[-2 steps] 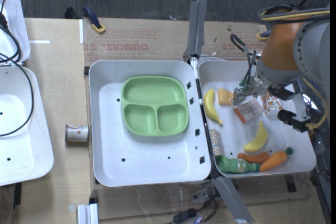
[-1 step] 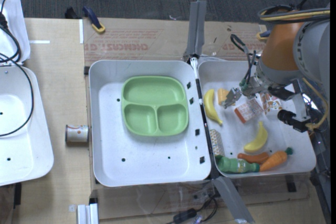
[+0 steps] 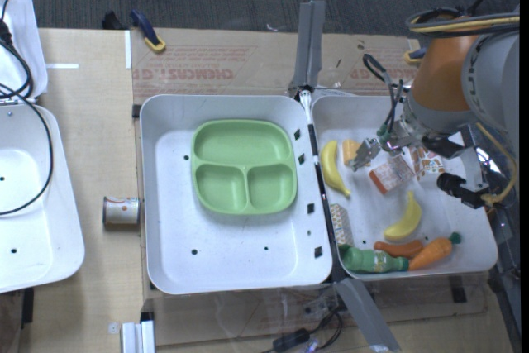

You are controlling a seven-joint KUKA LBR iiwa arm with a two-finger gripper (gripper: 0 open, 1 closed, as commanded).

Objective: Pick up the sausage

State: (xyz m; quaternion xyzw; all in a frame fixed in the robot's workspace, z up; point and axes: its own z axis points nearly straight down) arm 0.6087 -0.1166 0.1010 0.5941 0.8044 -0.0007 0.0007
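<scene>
the hand point(image 3: 369, 151) is too small to read, and the sausage point(image 3: 398, 248) lies partly under the carrot point(image 3: 431, 253).

A pale green three-compartment plastic plate point(image 3: 245, 167) sits in a shallow white plastic bin point(image 3: 161, 202); beside it lie two curved yellow bananas point(image 3: 331, 167), an orange carrot with green top point(image 3: 433, 252) and a reddish-orange sausage point(image 3: 398, 247)

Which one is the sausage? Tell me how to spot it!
Look in the right white bin, along its near edge. The sausage lies there, between the green bottle and the carrot. It is reddish-brown and skinny, darker than the orange carrot with its green top.
</scene>
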